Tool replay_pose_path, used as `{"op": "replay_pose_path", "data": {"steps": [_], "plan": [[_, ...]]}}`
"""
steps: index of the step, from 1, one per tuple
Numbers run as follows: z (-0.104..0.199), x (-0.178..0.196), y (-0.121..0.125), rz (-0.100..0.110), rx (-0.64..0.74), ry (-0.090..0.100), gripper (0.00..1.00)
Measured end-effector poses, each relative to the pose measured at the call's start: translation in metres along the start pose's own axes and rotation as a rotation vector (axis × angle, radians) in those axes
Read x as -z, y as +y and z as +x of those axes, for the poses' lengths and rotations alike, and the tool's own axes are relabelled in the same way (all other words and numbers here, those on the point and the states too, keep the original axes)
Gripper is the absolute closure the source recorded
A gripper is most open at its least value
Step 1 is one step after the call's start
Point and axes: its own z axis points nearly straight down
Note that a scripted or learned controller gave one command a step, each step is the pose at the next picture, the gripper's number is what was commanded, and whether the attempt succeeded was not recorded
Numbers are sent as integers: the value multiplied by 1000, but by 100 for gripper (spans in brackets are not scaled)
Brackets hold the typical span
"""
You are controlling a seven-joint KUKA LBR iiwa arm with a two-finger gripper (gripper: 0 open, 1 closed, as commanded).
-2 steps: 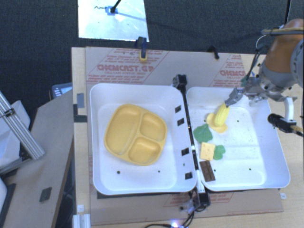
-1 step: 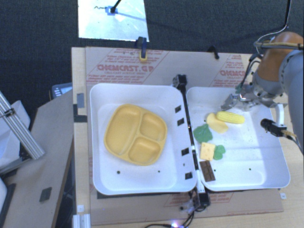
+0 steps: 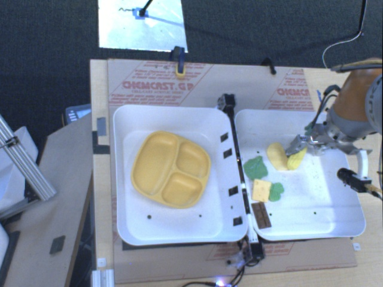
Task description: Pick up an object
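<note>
Your gripper (image 3: 297, 149) is down in the right bin (image 3: 335, 220), fingers clamped on a yellow toy (image 3: 297, 159) beside the lemon (image 3: 276, 156), angled for lifting.

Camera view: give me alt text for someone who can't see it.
The claw is low in the right bin, at a yellow piece beside another yellow item, green pieces and a cheese-like square. The left bin holds a yellow divided tray.

A plain yellow divided plate (image 3: 171, 170) sits in a white bin (image 3: 122, 220), while yellow (image 3: 276, 156), green (image 3: 256, 168) and brown (image 3: 261, 215) pieces dot its white neighbour (image 3: 341, 220).
</note>
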Motion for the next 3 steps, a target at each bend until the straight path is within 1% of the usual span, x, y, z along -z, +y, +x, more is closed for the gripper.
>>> {"op": "replay_pose_path", "data": {"steps": [1,2,3], "plan": [[0,12,4,-8,2,-2,100],[60,49,-30,-2,7,2,100],[102,84,-81,-1,6,2,100]]}}
